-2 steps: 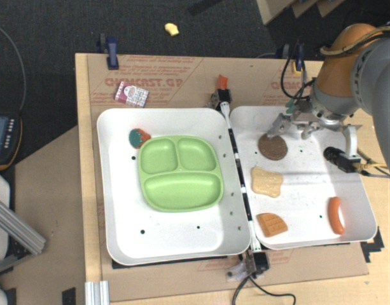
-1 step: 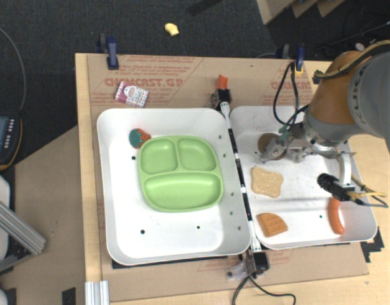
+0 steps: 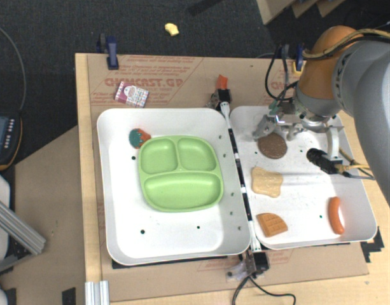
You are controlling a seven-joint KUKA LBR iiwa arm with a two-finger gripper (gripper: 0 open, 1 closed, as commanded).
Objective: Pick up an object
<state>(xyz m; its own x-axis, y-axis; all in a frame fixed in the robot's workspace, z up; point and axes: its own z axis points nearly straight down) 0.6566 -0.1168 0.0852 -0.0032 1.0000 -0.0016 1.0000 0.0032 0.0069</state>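
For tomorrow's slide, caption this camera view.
Claw poised over brown disc in right bin; green tray in left bin.

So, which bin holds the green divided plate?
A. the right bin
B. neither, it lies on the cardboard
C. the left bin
C: the green divided plate lies inside the left bin, while the right bin holds the food pieces.
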